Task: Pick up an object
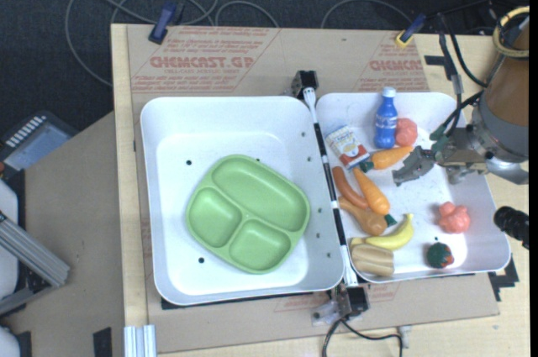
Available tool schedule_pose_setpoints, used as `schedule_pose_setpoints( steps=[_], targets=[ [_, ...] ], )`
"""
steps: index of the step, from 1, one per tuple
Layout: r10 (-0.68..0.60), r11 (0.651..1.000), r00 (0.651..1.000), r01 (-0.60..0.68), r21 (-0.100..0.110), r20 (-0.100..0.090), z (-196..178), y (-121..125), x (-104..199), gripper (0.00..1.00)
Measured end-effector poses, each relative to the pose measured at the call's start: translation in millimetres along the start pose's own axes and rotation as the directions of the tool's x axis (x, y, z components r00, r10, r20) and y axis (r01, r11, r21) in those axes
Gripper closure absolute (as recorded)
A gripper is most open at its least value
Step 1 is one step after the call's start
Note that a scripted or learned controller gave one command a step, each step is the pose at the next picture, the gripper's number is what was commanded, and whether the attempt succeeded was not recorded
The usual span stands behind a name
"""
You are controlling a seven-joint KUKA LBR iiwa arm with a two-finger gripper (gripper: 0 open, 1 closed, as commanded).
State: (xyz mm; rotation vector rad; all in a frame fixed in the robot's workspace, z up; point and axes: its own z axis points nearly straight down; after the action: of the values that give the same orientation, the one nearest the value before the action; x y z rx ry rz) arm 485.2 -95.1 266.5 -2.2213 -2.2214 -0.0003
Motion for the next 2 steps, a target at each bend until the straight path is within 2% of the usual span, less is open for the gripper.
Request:
schedule_pose_setpoints(
  steps=[1, 2],
  targets=[
    [0.001, 1.000, 1.000, -0.001, 0.000, 0.001, 182.3, -6.4, -14.7, 0.00],
    [0.002, 1.000, 1.000, -0.002, -0.002, 0.001, 172.6, -6.3, -14.1, 1.00]
  ],
)
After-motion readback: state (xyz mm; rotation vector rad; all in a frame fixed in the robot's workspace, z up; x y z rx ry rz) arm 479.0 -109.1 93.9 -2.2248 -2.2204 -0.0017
